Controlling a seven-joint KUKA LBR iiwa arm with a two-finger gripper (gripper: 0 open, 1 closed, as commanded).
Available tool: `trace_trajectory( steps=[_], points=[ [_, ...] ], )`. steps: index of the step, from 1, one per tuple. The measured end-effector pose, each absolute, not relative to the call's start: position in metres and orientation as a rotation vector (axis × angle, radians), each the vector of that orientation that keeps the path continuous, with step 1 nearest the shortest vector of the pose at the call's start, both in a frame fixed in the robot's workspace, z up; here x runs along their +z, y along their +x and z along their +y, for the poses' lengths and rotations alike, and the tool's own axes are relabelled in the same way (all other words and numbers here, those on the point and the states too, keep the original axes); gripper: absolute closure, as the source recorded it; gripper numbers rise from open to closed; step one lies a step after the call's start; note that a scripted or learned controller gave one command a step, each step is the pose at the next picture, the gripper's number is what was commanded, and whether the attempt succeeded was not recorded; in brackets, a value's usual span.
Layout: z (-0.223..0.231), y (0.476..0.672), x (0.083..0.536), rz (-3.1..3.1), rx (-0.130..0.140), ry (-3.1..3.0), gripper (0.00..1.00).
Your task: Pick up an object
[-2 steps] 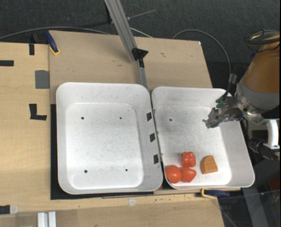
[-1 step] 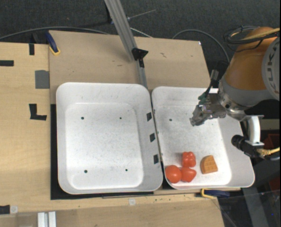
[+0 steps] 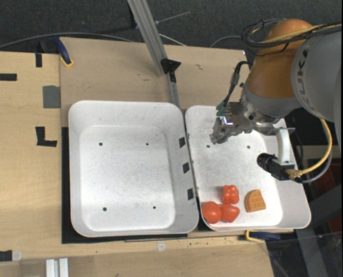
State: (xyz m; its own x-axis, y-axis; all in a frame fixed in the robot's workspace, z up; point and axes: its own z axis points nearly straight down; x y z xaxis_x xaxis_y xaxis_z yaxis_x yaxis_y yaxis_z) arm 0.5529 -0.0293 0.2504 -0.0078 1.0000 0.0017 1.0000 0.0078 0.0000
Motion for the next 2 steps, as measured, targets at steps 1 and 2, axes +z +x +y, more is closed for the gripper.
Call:
trace_trajectory(
  steps=[1, 2],
  points=[
    [0.019, 0.574, 0.234, -2.227, 0.002, -2.213, 1.00],
    [0.062, 0.594, 0.239, -2.227, -0.001, -2.214, 1.00]
  ],
)
